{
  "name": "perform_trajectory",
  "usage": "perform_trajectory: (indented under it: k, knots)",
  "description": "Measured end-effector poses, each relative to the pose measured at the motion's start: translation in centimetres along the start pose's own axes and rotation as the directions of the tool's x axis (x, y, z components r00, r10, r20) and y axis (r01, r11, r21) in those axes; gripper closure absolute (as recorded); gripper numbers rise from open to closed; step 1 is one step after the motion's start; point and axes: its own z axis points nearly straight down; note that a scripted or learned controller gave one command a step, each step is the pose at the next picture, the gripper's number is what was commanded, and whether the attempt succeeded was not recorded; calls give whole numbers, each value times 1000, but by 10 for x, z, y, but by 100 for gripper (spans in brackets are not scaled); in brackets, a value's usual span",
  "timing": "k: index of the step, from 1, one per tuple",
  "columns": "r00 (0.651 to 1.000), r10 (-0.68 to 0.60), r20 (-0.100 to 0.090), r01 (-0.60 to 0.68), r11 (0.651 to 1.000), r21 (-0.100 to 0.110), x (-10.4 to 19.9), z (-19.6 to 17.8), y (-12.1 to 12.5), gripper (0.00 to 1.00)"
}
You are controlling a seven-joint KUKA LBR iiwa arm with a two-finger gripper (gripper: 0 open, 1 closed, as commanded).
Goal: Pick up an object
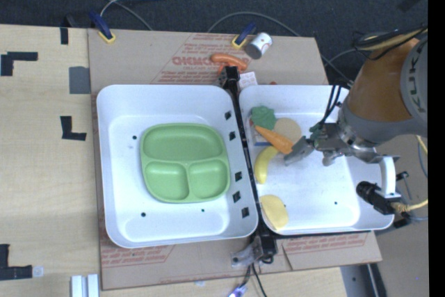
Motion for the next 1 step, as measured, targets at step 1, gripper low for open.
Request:
perform_trajectory:
  k: [1]
  knots:
    - [1000, -2, 0, 2, 1000, 0, 64, 1, 61, 0]
